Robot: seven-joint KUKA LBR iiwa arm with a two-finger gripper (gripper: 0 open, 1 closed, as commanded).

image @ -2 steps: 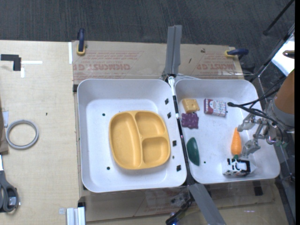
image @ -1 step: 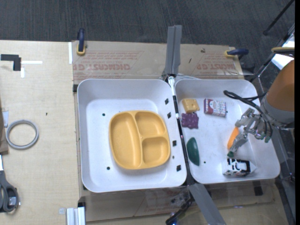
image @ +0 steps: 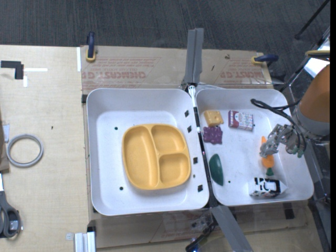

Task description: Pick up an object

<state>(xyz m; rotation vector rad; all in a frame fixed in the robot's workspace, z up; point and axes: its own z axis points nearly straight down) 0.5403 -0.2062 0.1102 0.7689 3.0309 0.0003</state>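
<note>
My gripper (image: 270, 147) hangs over the right side of the right bin (image: 239, 190), just above a small orange carrot-like piece (image: 268, 160) with a green end. Whether anything sits between its fingers cannot be made out. Other objects lie in the same bin: a yellow block (image: 212, 118), a purple piece (image: 212, 135), a dark green leaf-shaped object (image: 216, 169), a maroon and white carton (image: 241, 120), and a black and white object (image: 266, 187) near the front edge.
The left bin (image: 100, 156) holds a yellow divided plate (image: 156, 155). A grey divider bar (image: 193, 56) runs between the bins at the back. A roll of tape (image: 23, 150) and scissors (image: 8, 219) lie on the bench at left.
</note>
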